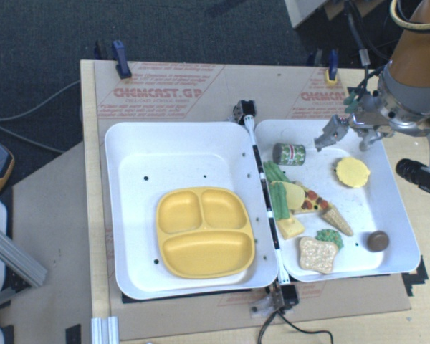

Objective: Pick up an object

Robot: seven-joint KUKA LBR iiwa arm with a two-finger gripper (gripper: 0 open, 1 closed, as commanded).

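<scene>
Dark carpet all around, and on it sits the worktop [165, 92], a board with red lettering and two blue clamps [120, 58] on its far edge. Two white bins side by side on it. Left bin [129, 149] has exactly one thing in it: a yellow divided tray [204, 231] with three compartments, sitting toward the near right corner.

Right bin [398, 213] is the busy one, eight toy food bits by my count: one small green can [290, 154] lying on its side near the far left corner, one round yellow piece [352, 172] toward the far right, one green bean-ish strip [277, 192] along the left wall, one pizza slice [304, 198] just beside it, one cheese cube [291, 227], one cone-shaped piece [338, 221], one slice of toast [317, 254] with a green leafy bit on top at the near edge, and one brown ball [378, 241] near the near right corner.

Tool [347, 131] hangs over the far edge of the right bin, fingers spread apart, nothing between them. Can sits just to its left.
</scene>
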